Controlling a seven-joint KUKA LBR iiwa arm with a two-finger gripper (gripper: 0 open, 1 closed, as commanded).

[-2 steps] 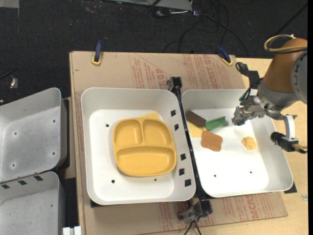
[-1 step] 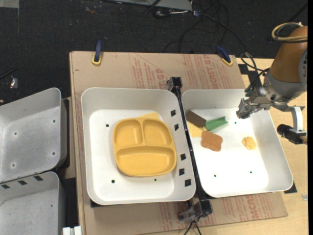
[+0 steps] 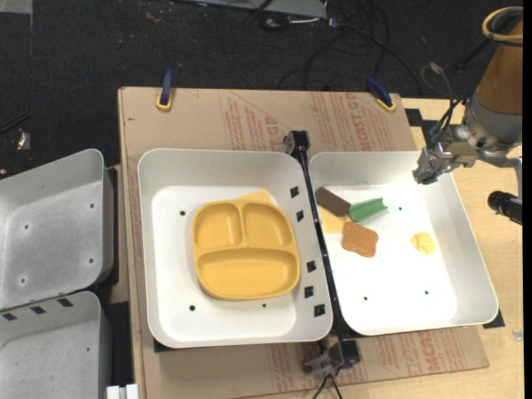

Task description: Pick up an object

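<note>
1. The left bin holds a yellow divided tray
2. In the right bin lie a small yellow piece, an orange-brown piece, a green block and a dark brown block
3. The gripper hovers over that bin's far right corner, holding nothing; how far open it is cannot be told

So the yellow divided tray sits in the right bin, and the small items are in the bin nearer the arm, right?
Not quite. The camera view shows the yellow divided tray in the left bin. The small items, like the green piece, do lie in the right bin, nearer the arm.
</note>
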